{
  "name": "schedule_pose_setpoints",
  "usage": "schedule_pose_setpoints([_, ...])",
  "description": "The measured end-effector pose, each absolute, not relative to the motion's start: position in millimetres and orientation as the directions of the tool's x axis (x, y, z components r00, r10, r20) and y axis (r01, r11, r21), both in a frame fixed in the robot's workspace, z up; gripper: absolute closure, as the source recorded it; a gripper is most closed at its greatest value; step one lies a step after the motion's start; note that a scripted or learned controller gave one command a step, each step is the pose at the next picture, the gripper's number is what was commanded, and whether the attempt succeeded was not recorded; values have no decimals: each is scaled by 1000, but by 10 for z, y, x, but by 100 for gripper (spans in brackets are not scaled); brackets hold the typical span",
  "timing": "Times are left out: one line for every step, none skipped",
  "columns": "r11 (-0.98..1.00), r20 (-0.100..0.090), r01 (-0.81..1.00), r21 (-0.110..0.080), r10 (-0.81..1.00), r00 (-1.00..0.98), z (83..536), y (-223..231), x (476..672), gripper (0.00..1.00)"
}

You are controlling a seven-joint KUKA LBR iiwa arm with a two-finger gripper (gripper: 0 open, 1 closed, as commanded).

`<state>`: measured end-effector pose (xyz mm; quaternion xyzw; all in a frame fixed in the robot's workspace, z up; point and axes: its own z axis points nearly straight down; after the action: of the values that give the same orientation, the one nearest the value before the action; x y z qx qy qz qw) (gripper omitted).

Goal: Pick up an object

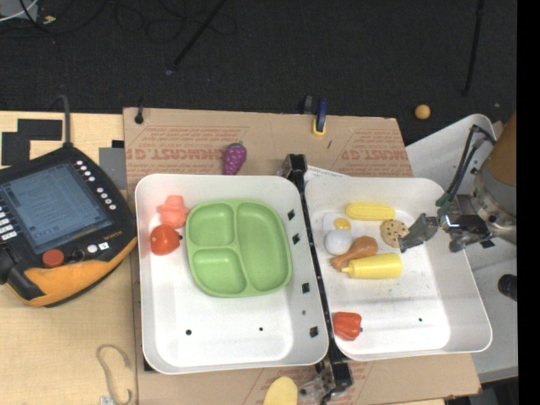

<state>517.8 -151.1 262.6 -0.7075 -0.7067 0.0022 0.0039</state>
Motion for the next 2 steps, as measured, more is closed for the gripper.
schedule_pose_setpoints([0, 1, 1000, -3, 1000, 0, 2653, -1513, 5190, 0])
schedule_pose_setpoints([2, 2, 1000, -7, 1000, -2, 2217, -1476, 5186, 0])
